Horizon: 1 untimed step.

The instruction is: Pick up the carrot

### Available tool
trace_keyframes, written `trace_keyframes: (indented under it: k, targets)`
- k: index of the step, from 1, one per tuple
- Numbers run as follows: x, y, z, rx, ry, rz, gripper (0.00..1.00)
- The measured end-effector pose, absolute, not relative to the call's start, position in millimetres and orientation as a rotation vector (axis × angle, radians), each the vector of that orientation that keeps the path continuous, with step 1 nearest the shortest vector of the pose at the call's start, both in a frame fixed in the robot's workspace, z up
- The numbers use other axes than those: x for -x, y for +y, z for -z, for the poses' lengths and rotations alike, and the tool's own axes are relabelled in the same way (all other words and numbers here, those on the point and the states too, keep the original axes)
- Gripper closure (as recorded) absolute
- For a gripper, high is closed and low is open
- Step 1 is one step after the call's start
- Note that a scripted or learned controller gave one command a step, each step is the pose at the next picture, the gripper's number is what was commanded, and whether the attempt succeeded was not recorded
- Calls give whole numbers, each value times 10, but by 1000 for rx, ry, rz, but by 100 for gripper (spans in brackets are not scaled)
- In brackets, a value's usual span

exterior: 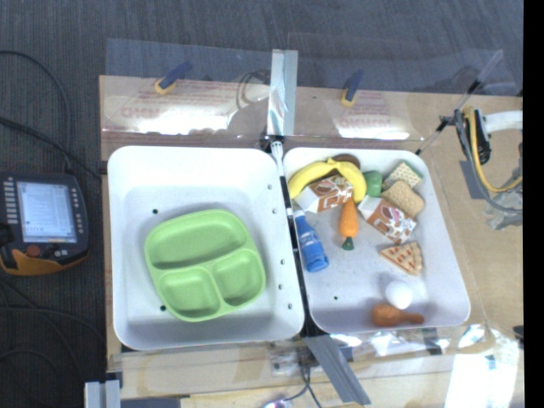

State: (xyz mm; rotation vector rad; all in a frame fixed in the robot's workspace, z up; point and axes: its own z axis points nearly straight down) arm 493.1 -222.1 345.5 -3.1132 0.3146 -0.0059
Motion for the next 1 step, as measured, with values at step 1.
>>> trace_keyframes:
  k: [1]
  targets:
    - [-4945,-2216,-3503,3113,313,6,100]
